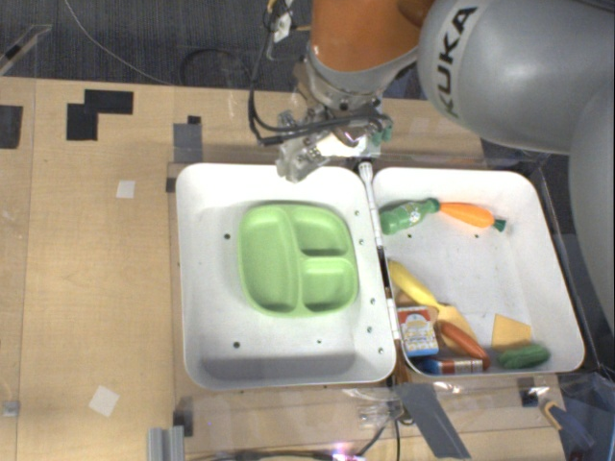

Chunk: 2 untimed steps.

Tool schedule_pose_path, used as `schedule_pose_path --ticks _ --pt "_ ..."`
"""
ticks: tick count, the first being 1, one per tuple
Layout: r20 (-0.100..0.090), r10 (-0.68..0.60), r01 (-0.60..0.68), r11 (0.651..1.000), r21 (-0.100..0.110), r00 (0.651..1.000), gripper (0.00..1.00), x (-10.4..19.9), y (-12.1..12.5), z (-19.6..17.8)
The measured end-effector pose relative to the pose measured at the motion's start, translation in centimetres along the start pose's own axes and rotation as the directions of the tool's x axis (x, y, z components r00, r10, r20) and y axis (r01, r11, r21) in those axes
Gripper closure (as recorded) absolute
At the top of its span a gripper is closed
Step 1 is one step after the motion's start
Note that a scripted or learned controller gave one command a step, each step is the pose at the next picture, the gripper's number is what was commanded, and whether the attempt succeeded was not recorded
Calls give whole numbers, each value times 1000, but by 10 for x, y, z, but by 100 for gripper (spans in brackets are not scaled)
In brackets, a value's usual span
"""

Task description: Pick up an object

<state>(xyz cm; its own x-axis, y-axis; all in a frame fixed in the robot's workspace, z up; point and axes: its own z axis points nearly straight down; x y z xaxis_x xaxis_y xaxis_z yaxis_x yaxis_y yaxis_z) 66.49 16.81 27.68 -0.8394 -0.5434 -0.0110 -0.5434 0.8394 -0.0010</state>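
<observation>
1. Gripper (332,147) position first: you have it hovering over the far rim of the left bin (207,353); I cannot tell its state.
2. Candidate objects sit to its right and nearer you: green bottle (407,215), carrot (468,215), banana (411,284).
3. Below it lies the green divided plate (296,258).
4. Risk, as I judge it: descending here hits the rim or the divider between bins.

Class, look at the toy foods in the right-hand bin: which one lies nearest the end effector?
The green bottle at the bin's top left corner, beside the divider; the carrot lies farther right, the rest lower down.
</observation>
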Motion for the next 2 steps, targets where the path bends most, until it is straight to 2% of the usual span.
schedule_pose_path --ticks 1,2 --pt "2 -40 40 999 -1 999 100 -31 40 3" --pt "-4 -42 42 999 -3 999 100 -4 80 52"
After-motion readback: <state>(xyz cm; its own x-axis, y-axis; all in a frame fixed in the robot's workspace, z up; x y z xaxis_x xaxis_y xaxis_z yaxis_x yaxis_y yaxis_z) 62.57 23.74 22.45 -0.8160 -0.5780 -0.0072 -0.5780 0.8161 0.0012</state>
